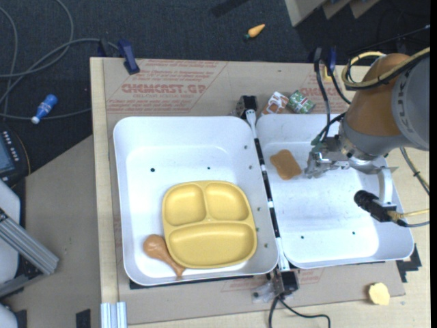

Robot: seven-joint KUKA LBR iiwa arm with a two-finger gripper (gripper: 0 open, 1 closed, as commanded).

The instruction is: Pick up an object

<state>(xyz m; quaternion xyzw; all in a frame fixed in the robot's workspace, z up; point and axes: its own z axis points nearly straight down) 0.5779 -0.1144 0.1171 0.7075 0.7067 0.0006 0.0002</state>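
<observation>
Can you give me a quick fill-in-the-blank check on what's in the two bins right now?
1. The yellow divided tray lies in the ____ bin.
2. The brown slice lies in the right bin, just ____ of the end effector.
3. The tray has ____ compartments.
4. The orange drumstick toy touches the tray's lower ____ corner.

Missing words: left; left; three; left

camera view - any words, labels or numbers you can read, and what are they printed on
"CHEMCAST GP": large red print on the brown board behind the left bin.
Smaller red lines above and below it: too blurred to read.
Small wrappers behind the right bin: print too small to read.
</observation>
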